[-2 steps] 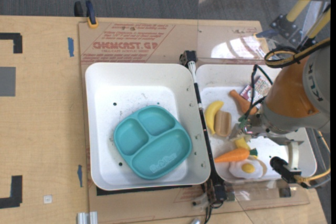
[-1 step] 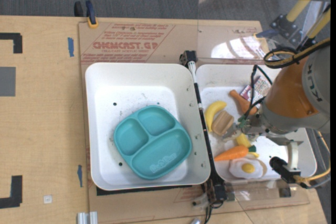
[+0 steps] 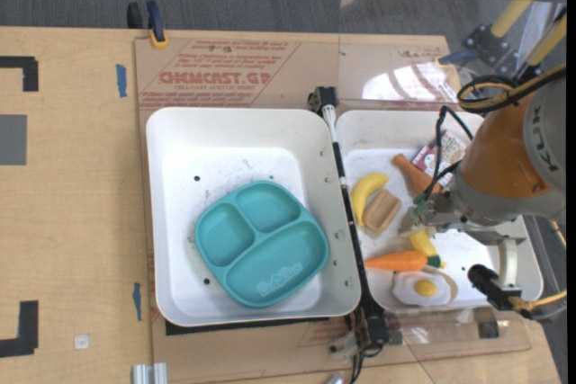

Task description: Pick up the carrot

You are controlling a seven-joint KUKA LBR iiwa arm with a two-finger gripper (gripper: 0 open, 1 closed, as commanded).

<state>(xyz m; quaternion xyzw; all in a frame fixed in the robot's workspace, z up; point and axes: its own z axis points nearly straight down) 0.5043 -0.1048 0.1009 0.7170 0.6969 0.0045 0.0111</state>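
Note:
The carrot is orange with a small green tip and lies flat near the front of the right bin, pointing left. My gripper hangs over the middle of that bin, a little behind and to the right of the carrot, not touching it. The grey wrist with its orange band covers the bin's right part. A small yellow toy sits between the gripper and the carrot.
The right bin also holds a banana, a tan bread slice, an orange wedge-shaped piece and a fried egg just in front of the carrot. A teal divided plate lies in the left bin.

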